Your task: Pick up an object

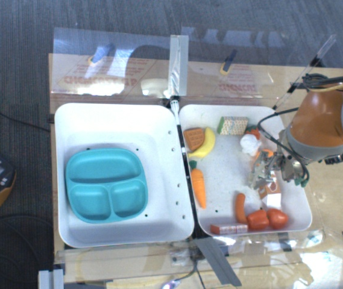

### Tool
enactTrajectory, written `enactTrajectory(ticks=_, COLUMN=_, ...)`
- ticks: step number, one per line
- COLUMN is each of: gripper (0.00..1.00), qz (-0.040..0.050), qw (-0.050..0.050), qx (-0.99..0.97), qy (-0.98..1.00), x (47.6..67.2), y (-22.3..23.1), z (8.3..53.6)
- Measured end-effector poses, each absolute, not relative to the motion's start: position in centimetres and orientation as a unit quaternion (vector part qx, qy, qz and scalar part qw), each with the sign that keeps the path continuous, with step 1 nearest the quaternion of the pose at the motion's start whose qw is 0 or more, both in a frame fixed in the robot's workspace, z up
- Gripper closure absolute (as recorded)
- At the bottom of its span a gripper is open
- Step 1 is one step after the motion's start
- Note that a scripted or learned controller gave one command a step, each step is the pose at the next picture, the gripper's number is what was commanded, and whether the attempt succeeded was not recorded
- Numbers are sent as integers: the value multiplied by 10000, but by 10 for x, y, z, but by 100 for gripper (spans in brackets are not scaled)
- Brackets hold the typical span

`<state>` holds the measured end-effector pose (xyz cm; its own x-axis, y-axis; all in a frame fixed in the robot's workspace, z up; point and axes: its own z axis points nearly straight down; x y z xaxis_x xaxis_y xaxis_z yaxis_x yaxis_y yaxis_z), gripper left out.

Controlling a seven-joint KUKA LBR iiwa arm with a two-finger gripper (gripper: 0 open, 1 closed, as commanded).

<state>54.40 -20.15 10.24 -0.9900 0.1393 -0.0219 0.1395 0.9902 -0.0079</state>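
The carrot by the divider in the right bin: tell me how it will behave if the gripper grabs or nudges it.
The carrot looks like a rigid toy, so probably stiff and light. Its round, tapered body lies flat, so a sideways nudge would likely roll it in an arc. Its smooth surface may slip between the fingers, and the bin wall beside it leaves little room.

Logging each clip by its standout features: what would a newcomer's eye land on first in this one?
The turquoise tray with three compartments lies alone in the left bin. The right bin is scattered with toy food: a carrot by the divider, a banana near the top, tomatoes at the bottom. The arm's orange band looms at the right edge, with the gripper low among the food.
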Motion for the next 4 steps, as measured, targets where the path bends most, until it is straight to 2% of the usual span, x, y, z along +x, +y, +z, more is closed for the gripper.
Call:
enactTrajectory(ticks=1, gripper=100, qz=4, qw=18, qx=723, qy=9974, x=561, y=-137, z=189)
enactTrajectory(ticks=2, gripper=0, qz=4, qw=15, qx=723, qy=9974, x=561, y=-137, z=189)
enactTrajectory(ticks=3, gripper=0, qz=-5, qw=15, qx=496, qy=9988, x=513, y=-162, z=95)
enactTrajectory(ticks=4, gripper=0, qz=-35, qw=79, qx=-357, qy=9993, x=567, y=-104, z=91)
